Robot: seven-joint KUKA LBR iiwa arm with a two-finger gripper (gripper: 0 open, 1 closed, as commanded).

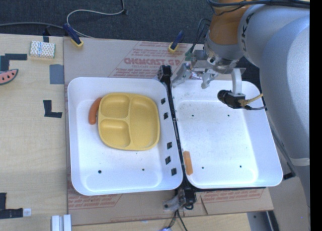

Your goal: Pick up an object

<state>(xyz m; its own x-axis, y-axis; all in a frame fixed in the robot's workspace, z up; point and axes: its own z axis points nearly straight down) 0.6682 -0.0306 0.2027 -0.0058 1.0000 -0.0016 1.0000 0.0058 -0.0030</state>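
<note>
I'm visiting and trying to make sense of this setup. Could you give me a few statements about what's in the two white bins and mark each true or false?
1. A yellow divided plate lies in the left bin. True.
2. The plate is in the right bin. False: it is in the left one.
3. An orange carrot-like piece lies beside the plate's left edge. True.
4. The gripper hovers over the plate. False: it is above the right bin's far edge.
5. A small orange piece lies at the right bin's left wall. True.
</note>
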